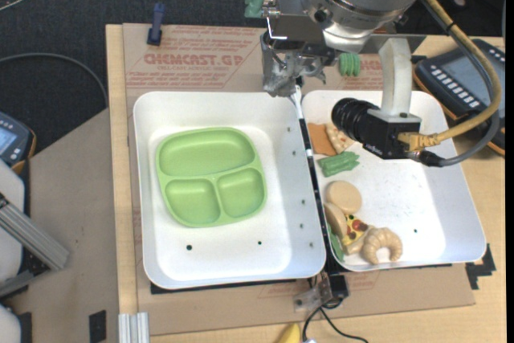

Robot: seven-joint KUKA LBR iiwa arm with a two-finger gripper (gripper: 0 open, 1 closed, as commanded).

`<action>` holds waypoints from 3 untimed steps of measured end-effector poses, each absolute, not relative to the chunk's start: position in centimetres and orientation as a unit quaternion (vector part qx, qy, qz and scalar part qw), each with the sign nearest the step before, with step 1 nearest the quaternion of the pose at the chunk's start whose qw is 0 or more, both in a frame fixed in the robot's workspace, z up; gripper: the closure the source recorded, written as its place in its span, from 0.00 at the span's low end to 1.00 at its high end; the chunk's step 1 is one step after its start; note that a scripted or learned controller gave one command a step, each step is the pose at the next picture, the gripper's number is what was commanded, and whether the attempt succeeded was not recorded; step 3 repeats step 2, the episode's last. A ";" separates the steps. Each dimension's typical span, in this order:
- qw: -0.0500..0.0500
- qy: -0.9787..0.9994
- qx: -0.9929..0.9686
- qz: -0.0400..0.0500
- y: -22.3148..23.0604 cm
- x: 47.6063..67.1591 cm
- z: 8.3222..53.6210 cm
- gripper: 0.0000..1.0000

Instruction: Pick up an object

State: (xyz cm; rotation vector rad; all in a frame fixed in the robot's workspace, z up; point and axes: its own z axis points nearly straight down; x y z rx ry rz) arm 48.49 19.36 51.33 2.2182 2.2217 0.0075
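Red print on the brown board

The brown board (201, 52) under the two bins carries red lettering along its far edge that reads "CHEMCAST G P"; the arm covers whatever follows. Smaller red lines run above and below this word, too fine to read. No other writing is legible.

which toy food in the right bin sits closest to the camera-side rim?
The tan plastic croissant, at the right white bin's near edge; the round beige bun and green pea pod lie farther back.
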 end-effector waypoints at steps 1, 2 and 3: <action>0.000 0.709 0.706 0.003 22.6 47.9 53.6 1.00; 0.001 0.708 0.706 0.003 22.5 48.0 54.6 1.00; 0.001 0.708 0.706 0.003 22.5 48.0 54.6 1.00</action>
